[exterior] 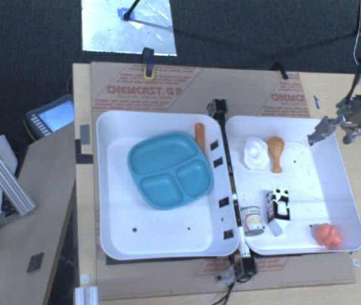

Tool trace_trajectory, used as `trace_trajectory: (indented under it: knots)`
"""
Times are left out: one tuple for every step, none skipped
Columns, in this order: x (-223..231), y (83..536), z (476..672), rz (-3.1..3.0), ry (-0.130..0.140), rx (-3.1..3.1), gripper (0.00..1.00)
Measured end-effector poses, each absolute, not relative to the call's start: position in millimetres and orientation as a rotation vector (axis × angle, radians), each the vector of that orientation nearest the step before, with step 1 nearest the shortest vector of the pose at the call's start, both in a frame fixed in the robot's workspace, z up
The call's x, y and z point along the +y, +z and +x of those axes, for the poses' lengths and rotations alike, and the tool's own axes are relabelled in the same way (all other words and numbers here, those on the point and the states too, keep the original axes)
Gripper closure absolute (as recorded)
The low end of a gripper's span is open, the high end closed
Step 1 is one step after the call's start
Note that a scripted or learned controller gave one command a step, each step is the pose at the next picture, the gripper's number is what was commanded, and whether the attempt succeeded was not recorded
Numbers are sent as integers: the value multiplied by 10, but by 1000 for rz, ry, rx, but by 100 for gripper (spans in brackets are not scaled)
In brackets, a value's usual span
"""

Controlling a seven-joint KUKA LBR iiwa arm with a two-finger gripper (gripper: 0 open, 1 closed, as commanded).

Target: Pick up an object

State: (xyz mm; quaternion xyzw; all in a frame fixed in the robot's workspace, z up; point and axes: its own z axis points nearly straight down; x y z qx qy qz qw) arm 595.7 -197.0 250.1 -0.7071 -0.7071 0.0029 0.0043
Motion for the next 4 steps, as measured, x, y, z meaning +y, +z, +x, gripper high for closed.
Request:
trace_trajectory:
  knots:
    - [-1963,2574,5981,-2219,-1,-2226,0]
    - [-1951,1998,6071,-2216,2,-2225,0]
    - [-1932,1369,6072,-2217,2,-2222,0]
    - [-1925,850,6073,-2219,1,-2222,0]
